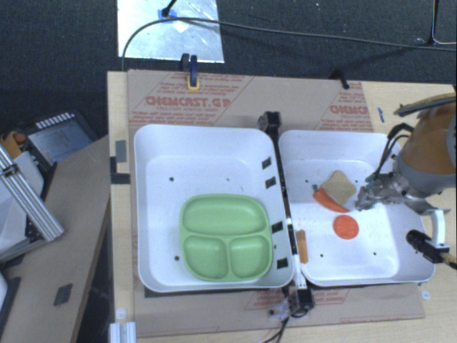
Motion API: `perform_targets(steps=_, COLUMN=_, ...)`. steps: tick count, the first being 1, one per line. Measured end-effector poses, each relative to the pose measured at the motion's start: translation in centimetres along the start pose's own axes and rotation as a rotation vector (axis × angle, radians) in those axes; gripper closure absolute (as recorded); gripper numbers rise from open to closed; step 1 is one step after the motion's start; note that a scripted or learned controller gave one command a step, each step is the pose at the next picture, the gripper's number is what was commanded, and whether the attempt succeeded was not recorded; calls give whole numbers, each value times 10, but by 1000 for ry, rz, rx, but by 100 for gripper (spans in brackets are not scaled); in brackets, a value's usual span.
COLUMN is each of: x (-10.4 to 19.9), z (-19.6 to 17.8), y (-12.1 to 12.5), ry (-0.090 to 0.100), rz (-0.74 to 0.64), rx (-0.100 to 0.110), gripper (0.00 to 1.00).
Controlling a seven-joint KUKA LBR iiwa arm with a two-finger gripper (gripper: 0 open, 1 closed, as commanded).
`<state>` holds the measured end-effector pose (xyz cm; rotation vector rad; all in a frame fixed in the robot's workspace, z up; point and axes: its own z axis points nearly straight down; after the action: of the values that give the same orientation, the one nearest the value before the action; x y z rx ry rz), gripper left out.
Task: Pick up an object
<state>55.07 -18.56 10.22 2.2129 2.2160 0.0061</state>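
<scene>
1. The tool [365, 194] sits low in the right bin [371, 263], at the end of the grey arm with its orange band [432, 145].
2. Whether it is spread or closed cannot be told; nothing is visibly held.
3. Just left of it lie a tan bread-like piece [340, 186] and, touching that, an orange carrot [330, 201], its long axis running from far-left to near-right.
4. A red-orange round slice [346, 227] lies near, slightly left of the tool.
5. The left bin [164, 156] holds a green divided plate [226, 236].
6. The board [214, 98] under the bins reads "CHEMCAST"; the rest is unclear.
</scene>
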Motion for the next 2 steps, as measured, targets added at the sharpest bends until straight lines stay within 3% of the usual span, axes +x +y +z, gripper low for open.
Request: perform_targets(steps=2, x=5, z=-114, y=13, ry=2, rz=-3, rx=1, gripper=100)
